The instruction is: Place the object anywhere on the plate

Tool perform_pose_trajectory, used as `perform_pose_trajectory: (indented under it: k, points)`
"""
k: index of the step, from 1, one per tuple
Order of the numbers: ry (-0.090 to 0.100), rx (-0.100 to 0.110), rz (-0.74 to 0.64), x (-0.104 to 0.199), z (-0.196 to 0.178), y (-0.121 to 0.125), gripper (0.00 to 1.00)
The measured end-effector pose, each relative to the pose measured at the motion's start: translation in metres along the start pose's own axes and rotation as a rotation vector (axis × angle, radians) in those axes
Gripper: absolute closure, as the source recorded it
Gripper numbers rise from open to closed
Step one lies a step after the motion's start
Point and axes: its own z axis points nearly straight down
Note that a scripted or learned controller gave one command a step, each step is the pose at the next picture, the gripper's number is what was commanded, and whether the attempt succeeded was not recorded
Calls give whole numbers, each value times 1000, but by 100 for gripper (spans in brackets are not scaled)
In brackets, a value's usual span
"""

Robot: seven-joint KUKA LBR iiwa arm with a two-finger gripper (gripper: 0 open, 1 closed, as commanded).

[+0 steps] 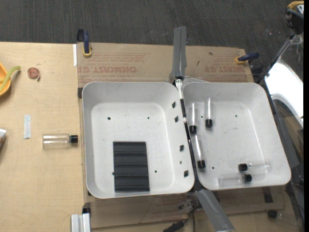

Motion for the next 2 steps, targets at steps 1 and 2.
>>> perform_pose_trajectory:
  k: [1, 2]
  points:
    - [1, 0, -1, -16, 0, 45, 0]
    - [1, 1, 0, -86, 0, 30, 0]
